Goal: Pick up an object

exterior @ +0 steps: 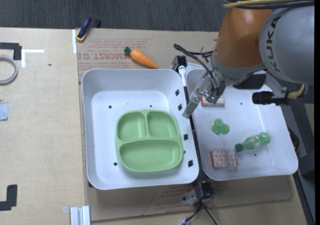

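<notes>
A: Notes, as things lie now. Your tool [204, 94] hangs over the far-left corner of the right bin [280, 166], fingers angled down toward the divider. One finger reaches the bin's left wall. A small red-and-white packet [212, 101] sits under or just beside the tips. You cannot tell whether it is between them, or whether they are spread or pressed together.

B: What else could you take?

A: In the right bin: a green bottle [254, 142] lying on its side near the right wall, a small green clover [219, 128] mid-bin, a red box [223, 158] at the near edge. The left bin [100, 89] carries a green tray [149, 140]. A carrot [141, 57] lies on the bench [35, 144], beyond the bins.

B: Risks?

A: My judgement: the corner is the trouble. Close against the wall and a finger may catch the rim, or the flat packet may slide into the corner rather than lift. The bottle would likely roll if nudged.

B: Room to move?

A: Tight at left and far, where the walls meet. Open floor lies right of the packet and between clover and bottle. Straight up looks clear.
</notes>
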Motion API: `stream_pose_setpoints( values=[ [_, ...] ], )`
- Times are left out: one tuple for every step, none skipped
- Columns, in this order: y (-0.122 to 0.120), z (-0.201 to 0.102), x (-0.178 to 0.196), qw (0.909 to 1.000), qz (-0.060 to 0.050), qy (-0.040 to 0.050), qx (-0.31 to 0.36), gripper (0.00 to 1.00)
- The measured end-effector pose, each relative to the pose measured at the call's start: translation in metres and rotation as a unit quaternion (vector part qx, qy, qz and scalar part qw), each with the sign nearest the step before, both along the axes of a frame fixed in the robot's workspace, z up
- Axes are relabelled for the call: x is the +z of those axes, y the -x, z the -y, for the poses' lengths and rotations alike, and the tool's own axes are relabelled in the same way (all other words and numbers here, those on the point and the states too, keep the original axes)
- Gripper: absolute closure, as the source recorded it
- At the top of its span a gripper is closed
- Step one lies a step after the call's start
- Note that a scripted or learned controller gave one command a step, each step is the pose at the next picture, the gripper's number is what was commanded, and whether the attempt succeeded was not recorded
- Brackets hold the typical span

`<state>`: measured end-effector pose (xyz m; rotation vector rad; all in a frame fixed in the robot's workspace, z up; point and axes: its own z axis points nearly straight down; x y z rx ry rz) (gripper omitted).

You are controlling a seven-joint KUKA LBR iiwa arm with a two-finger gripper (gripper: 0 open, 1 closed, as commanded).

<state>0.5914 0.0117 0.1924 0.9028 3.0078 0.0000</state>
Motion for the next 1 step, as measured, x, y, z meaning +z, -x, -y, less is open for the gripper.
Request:
stream_pose_setpoints(
  values=[
    [0.0058,-0.0183,0.0002,0.9961,0.001,0.0000,0.089,0.00]
  ],
)
